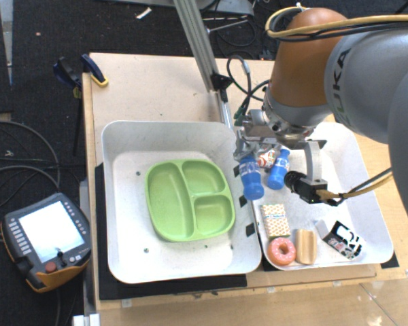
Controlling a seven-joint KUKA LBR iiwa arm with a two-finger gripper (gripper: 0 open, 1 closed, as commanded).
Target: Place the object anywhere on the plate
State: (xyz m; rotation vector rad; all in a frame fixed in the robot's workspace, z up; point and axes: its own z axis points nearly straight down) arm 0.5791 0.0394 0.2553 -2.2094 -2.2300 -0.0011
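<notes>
Camera view — blue-tipped fingers (pixel 265 175) spread apart beside smooth green three-compartment plate (pixel 190 199).

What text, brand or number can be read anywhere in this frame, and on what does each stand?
"KUKA", only partly legible, on the grey arm.
Print on the small patterned box: too small to read.
Markings on the black and white object: unreadable.
Teach pendant screen: washed out, nothing legible.
Green plate, donut and blue gripper carry no visible text.
</notes>
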